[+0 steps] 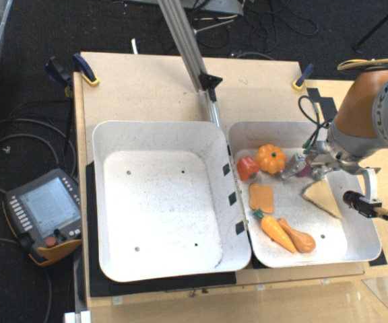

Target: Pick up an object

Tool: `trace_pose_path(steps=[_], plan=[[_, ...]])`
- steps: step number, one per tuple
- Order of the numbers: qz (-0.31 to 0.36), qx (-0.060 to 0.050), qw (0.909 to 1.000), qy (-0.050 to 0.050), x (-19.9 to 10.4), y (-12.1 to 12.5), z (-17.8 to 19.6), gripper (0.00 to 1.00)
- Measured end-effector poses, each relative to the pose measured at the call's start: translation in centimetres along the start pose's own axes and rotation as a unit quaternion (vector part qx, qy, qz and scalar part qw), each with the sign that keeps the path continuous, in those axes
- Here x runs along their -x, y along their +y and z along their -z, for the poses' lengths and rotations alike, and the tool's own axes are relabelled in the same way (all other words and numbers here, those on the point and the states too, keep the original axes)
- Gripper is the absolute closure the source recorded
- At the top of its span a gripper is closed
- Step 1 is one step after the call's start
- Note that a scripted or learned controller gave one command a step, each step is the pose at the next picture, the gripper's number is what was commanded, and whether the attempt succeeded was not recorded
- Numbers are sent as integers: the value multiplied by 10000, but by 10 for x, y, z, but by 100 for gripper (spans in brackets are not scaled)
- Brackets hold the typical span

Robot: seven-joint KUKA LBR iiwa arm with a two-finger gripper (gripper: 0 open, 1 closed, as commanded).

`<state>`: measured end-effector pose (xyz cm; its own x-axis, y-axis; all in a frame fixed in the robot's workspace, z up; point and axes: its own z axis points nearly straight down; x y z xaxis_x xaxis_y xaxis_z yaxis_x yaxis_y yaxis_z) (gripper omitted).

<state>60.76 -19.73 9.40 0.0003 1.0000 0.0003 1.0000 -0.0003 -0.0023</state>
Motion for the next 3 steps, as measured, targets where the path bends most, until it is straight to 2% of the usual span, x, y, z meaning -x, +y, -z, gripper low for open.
trace_pose_path(steps=[1,3], plan=[[0,19,10000,-5,0,1,12,100],[17,47,10000,-14,4,15,105,100]])
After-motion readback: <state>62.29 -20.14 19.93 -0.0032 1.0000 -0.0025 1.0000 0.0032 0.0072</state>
